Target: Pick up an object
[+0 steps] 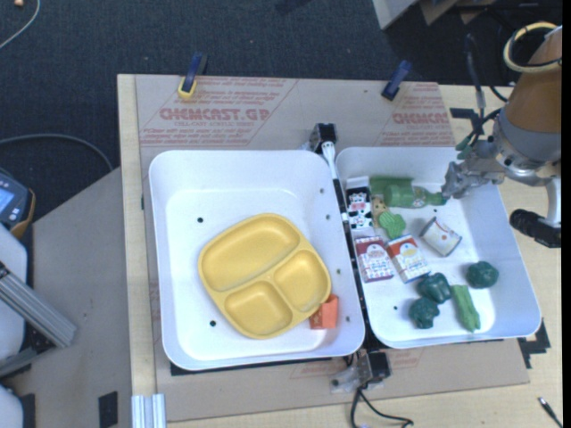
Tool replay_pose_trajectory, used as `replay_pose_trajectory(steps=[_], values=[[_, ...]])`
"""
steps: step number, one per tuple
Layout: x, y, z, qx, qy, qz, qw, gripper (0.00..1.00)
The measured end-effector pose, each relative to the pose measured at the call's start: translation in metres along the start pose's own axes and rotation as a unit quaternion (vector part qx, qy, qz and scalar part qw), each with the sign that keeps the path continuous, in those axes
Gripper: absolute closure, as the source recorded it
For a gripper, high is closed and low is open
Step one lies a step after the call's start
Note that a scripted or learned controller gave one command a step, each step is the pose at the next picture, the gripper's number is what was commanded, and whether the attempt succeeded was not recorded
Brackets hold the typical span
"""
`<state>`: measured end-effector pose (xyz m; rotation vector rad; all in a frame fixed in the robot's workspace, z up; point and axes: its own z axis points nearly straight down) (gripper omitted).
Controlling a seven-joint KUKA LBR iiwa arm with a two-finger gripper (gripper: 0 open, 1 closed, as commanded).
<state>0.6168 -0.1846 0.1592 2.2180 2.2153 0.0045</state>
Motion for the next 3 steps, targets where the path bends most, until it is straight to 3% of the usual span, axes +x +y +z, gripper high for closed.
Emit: replay_pose_trajectory(steps=[2,3], values=[[0.003,0.003,-0.068,0.000,0.000,-0.001,1.0000,1.00],[0.055,-0.017,-0.066,0.005,0.003,-0.003,1.0000,1.00]])
